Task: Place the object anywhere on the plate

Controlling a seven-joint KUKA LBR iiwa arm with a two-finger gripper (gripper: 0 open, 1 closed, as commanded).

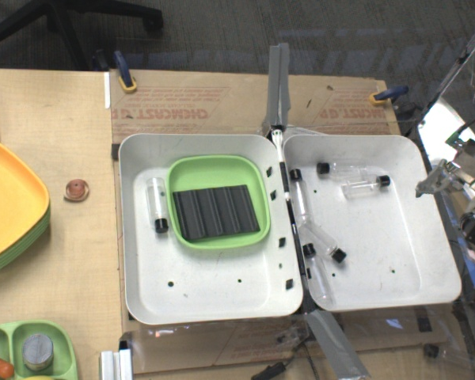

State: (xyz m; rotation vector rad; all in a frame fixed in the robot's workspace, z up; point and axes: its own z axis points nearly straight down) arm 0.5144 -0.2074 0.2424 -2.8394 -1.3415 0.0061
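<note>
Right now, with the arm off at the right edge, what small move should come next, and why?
Probably swing the gripper left over the right bin, above the nearest vial. Several vials lie there, another sits beside the green plate, and the gripper hangs outside the rim.

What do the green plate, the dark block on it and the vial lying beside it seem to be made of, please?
Green plate: probably matte plastic, uniform colour, soft rounded rim.
Dark block: possibly rubber or foam, dull black, ridged.
Vial: clear plastic or glass, see-through, black cap.

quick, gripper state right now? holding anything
gripper: at the right edge of the right bin, cannot be told; no vial is seen in it.
</note>
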